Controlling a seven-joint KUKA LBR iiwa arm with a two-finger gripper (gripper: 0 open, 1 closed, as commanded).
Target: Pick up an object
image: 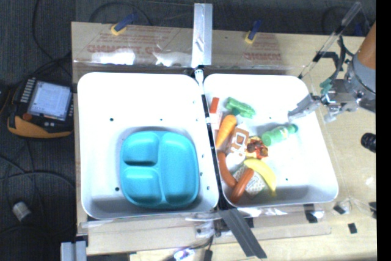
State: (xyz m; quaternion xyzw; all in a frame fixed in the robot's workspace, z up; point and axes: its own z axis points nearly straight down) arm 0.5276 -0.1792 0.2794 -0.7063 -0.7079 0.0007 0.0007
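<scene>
At about 5 o'clock in the right bin (317,183), nearest the camera, the toy food lies heaped: a banana (264,172) overlapping a sausage (242,181), with a second reddish sausage (225,169) pressed along the divider wall. Any grab here risks closing on two items at once, or skidding off the banana's curved back, because the pieces touch and lean on each other. Just above, toward the bin's centre, a small printed carton (237,140) and a dark red-and-yellow piece (257,146) crowd against a carrot (225,128) that slants toward 11 o'clock; the carrot's taper would let it squirt out of a pinch taken near the tip. A green bottle (278,133) lies on its side at about 3 o'clock of the heap, a little apart from the rest, so it looks the cleanest target, though a round body can roll away if touched off-centre. A green leafy piece (239,108) sits at 12 o'clock. The gripper (303,108) hangs at about 2 o'clock, near the bin's far right rim, with nothing between its fingers; whether they stand apart or together I cannot tell. Descending from there, it could clip the rim or land on bare floor. The left bin (98,95) holds a blue divided tray (160,168).
</scene>
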